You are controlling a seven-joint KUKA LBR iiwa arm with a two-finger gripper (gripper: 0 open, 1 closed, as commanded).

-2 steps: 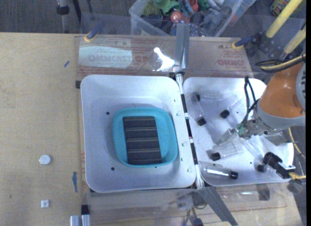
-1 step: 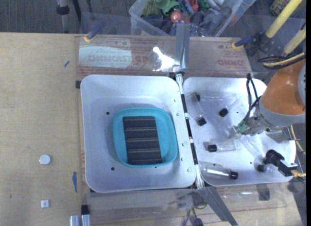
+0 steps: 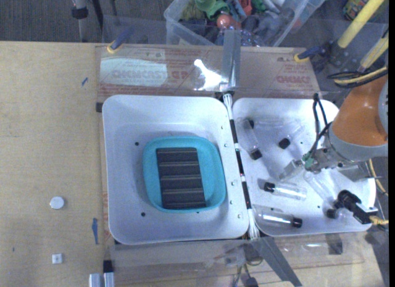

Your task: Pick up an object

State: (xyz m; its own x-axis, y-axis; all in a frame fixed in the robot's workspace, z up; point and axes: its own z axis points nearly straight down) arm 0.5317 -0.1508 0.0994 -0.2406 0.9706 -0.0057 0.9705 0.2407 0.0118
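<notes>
In the right bin (image 3: 271,110) lie several clear tubes with black caps. One tube (image 3: 285,189) lies near the middle, and another (image 3: 279,219) rests along the front wall. A third tube (image 3: 252,139) sits by the left wall, and a small black cap (image 3: 283,143) lies further back. My gripper (image 3: 294,168) hangs low over the middle of this bin, just above and behind the middle tube. Nothing can be made out in its grasp. The arm with its orange band (image 3: 364,119) reaches in from the right.
The left bin (image 3: 123,156) holds a teal tray (image 3: 151,174) with a dark ribbed insert (image 3: 181,178). A clear crate of coloured toys (image 3: 247,2) stands behind the bins. Small white bits (image 3: 57,203) lie on the wooden bench at left.
</notes>
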